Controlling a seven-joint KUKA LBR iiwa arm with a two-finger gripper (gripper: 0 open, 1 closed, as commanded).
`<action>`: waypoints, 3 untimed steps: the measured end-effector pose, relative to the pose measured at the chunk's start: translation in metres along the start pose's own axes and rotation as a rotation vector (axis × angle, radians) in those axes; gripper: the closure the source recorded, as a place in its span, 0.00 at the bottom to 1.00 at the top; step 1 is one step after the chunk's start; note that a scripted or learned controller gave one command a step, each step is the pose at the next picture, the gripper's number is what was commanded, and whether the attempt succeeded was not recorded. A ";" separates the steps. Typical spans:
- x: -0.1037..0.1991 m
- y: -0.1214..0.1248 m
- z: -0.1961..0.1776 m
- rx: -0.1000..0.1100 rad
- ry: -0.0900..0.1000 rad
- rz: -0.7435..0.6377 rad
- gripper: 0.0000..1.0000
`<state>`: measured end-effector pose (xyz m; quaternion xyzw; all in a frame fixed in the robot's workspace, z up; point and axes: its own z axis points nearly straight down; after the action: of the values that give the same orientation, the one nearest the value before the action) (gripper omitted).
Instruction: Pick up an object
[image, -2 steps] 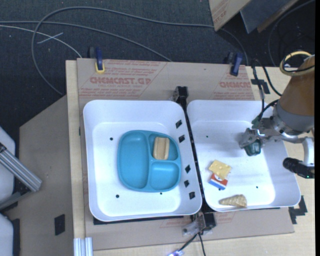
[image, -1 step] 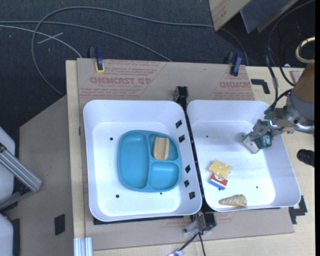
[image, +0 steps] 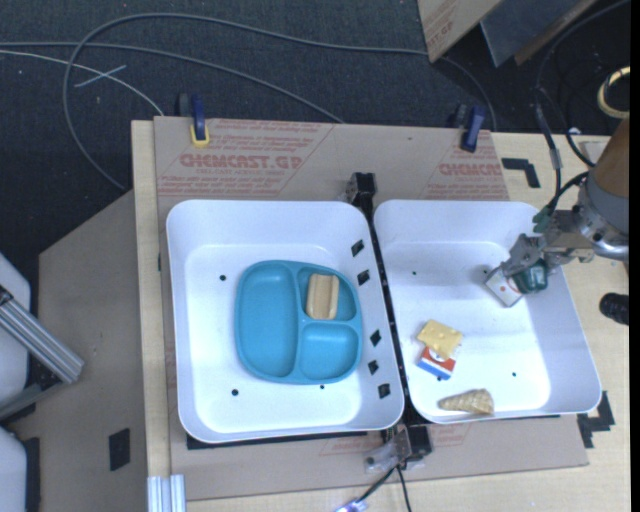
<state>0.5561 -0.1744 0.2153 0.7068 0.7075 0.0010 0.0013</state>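
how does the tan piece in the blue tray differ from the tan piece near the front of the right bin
The tan piece in the blue tray is a rounded oblong; the tan wedge tapers to a point. The first sits in the tray's upper right compartment in the left bin; the wedge lies bare on the right bin's floor. The first stands lengthwise up the view; the wedge lies across. Both are tan.

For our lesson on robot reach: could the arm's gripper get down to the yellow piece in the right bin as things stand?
Probably yes. The yellow piece lies uncovered on the right bin floor, with open floor between it and the gripper.
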 end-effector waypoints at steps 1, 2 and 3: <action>0.062 -0.003 0.004 0.006 0.005 -0.005 1.00; 0.113 -0.010 0.011 0.007 0.005 -0.005 1.00; 0.171 -0.015 0.015 0.007 0.004 -0.005 1.00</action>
<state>0.5410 -0.0033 0.1997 0.7048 0.7094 0.0001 -0.0027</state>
